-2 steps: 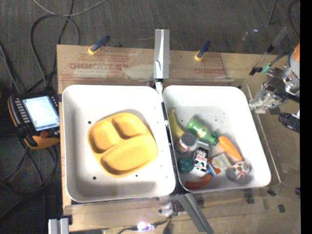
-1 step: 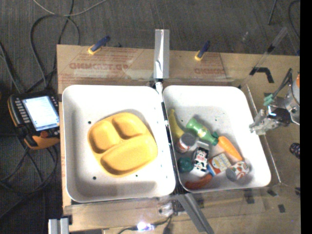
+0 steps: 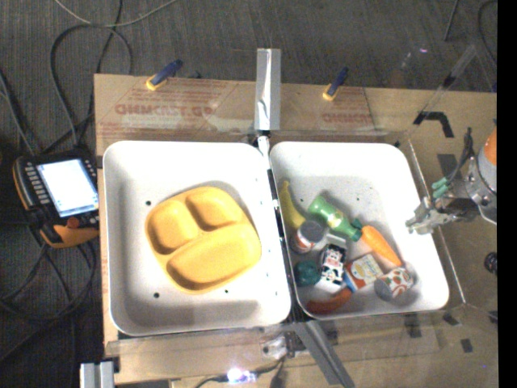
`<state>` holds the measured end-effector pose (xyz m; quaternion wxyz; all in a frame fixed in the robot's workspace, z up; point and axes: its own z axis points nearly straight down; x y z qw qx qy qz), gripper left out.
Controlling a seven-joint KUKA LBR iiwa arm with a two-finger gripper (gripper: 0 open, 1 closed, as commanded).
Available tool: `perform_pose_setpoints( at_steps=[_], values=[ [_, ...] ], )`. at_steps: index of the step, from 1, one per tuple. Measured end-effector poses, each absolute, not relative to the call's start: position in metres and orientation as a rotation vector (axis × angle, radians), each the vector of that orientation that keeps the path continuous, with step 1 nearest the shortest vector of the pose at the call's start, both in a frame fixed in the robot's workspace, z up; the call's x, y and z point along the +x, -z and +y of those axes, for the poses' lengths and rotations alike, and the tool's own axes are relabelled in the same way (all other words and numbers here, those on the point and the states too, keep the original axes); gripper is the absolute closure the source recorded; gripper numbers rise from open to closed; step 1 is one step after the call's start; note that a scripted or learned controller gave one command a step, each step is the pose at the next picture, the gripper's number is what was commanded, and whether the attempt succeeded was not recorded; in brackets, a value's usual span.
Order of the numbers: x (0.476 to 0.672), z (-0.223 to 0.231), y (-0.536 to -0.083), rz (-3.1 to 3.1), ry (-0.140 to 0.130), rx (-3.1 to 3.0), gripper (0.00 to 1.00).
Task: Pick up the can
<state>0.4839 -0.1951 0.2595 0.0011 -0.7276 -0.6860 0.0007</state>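
The robot's hand (image 3: 426, 217) hovers at the right bin's (image 3: 404, 164) outer rim, its grip state impossible to tell. The can (image 3: 309, 237) lies well to the hand's left, between a banana (image 3: 289, 208) and a carrot (image 3: 380, 246).

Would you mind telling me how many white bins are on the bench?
2. The left bin holds a yellow tray; the right bin holds the pile of small items, including the can. No more seem hidden.
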Motion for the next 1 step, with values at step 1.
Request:
perform_pose_setpoints(
  at_steps=[1],
  values=[
    [0.4839,-0.1951,-0.2595,-2.154,-0.002,-2.284,0.0]
  ],
)
